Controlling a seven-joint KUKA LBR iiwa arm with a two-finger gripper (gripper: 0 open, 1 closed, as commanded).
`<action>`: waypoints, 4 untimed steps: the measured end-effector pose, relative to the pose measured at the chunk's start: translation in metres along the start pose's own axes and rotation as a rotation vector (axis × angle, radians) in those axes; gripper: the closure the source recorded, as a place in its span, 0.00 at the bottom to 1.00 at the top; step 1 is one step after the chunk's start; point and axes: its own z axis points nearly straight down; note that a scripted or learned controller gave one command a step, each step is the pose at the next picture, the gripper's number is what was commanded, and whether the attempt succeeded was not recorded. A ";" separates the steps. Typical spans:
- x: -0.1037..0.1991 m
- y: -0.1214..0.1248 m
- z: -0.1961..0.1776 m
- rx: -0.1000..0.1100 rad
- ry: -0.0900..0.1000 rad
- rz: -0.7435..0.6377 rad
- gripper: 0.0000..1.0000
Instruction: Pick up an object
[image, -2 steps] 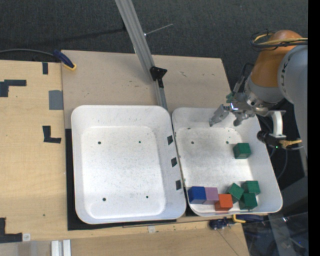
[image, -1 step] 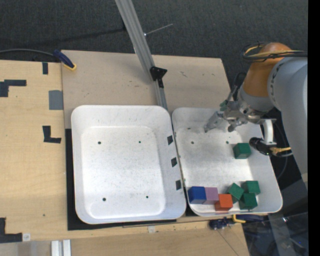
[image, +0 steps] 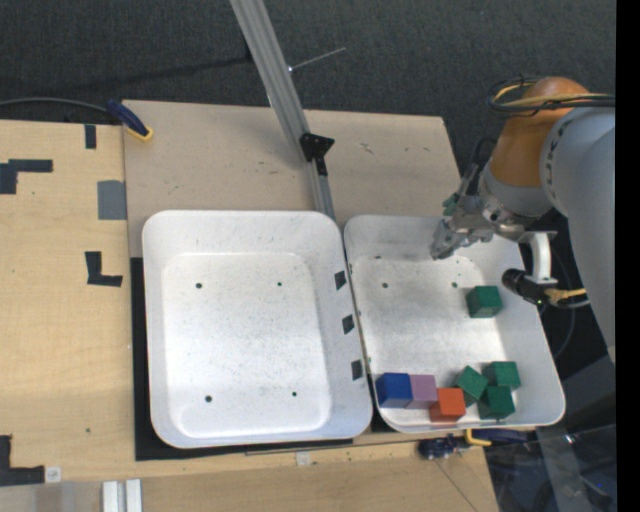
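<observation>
My gripper hangs over the back part of the right bin, near its far rim, with nothing seen between its fingers. A single green cube lies in that bin, a short way in front and to the right of the gripper. Along the bin's front wall sits a cluster: a blue cube, a purple cube, an orange cube and three green cubes.
The left bin stands beside the right one, sharing a middle edge. A slanted metal rail with a black clamp runs down to the bins' back junction. A blue-and-yellow tool lies at the bench's back left.
</observation>
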 end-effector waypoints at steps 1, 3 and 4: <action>-0.002 -0.003 -0.044 -0.005 0.001 0.002 1.00; -0.001 0.008 -0.148 -0.008 0.000 0.000 1.00; 0.045 -0.001 -0.139 0.000 0.002 -0.002 1.00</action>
